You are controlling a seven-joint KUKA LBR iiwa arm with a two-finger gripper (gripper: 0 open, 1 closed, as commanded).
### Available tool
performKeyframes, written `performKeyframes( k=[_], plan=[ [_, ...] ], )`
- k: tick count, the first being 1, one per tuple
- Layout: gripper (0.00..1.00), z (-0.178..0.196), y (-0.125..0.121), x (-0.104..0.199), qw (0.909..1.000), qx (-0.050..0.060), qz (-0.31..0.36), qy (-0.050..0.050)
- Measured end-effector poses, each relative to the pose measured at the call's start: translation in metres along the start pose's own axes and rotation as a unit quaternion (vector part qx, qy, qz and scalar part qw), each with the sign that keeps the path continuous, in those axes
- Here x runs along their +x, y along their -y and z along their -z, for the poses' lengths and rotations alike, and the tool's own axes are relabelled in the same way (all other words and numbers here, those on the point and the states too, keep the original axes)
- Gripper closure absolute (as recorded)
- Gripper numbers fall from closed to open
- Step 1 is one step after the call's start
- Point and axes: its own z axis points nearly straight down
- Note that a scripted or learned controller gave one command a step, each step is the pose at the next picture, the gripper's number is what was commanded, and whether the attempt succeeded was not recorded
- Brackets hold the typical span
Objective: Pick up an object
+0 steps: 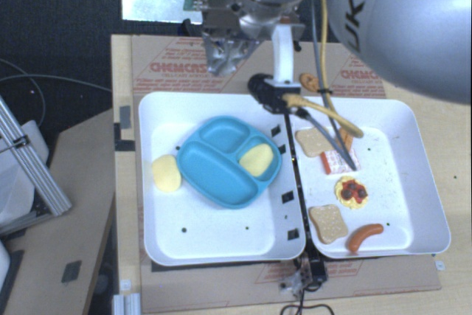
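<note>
Red-and-white toy food piece (341,160) is lying in the right bin (413,158), near that bin's middle, and it is looking like the likeliest thing for this pick. It is resting just beside a toast slice (313,142) on its left, with a small round yellow piece topped in red (352,192) sitting just below it in the view. A second toast slice (328,223) and a sausage (365,234) are lying nearer the front edge, well apart from it.

The end effector (345,158) is reaching down from the arm at the top of the view, its long thin tips appearing to end right over the red-and-white piece. Whether it is spread or closed I am not able to tell, and nothing is showing as gripped, so I am judging the step in hand to be the approach or the close, not the lift.

The next move is probably calling for a firm closure on the piece and then a straight rise, keeping clear of the toast crowding it on the left.

In the left bin (158,232) a blue divided plate (221,173) is carrying one yellow piece (256,158), and another yellow piece (167,173) is lying just beside the plate's left rim; all of these are sitting well apart from the end effector
</note>
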Motion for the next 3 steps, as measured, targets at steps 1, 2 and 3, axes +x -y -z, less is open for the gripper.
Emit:
performKeyframes(
  k=[1, 2, 3],
  plan=[
    [1.0, -0.114, -0.074, -0.031, 1.0, -0.004, -0.004, 0.0],
    [1.0, -0.125, 0.03, 0.001, 1.0, -0.001, -0.001, 0.0],
    [1.0, 0.015, 0.004, -0.014, 0.9999, -0.01, -0.003, -0.003]
  ],
)
